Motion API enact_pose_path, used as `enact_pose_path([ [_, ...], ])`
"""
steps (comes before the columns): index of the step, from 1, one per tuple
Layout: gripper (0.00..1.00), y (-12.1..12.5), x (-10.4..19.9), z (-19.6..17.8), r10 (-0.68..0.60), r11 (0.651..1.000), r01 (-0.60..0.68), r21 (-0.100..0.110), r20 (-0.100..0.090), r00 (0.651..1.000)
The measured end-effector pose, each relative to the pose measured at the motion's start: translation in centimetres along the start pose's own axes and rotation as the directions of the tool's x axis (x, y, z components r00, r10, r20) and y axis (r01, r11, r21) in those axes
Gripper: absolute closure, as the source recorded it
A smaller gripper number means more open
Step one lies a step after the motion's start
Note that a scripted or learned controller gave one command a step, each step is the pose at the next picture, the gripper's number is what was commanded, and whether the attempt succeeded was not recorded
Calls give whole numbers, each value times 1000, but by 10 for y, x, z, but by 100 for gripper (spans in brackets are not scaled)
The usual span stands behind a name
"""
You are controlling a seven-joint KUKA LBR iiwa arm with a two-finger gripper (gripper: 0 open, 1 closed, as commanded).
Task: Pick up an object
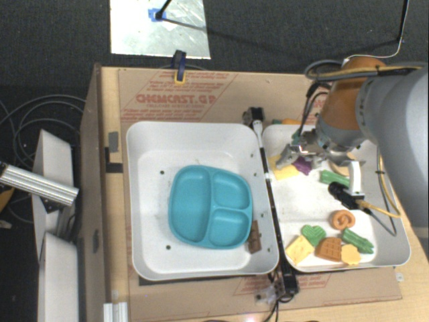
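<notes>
yellow block | flat, at right bin's upper-left | purple piece touching it | green piece just right

A brown cardboard-covered tabletop printed with red lettering stands on dark carpeted floor, with a shiny silver sheet lying beyond it, black cables looping at left, and pale metal framing beside them.

Bins: smooth white plastic, slight sheen. Divided plate: matt turquoise plastic. Bench top: brown cardboard, printed red. Arm: smooth grey casing. Sheet behind bench: crinkled, reflective foil.
</notes>
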State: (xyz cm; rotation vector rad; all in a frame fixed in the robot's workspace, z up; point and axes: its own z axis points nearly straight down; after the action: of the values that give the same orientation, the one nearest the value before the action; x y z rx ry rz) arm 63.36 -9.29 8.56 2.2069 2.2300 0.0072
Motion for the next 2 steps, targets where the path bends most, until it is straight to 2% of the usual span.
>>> enact_pose_path([
  [1, 0, 7, -7, -1, 4, 1000, -4, 1, 0, 1000],
  [2, 100, 8, -8, -13, 2, 1000, -2, -5, 1, 1000],
])
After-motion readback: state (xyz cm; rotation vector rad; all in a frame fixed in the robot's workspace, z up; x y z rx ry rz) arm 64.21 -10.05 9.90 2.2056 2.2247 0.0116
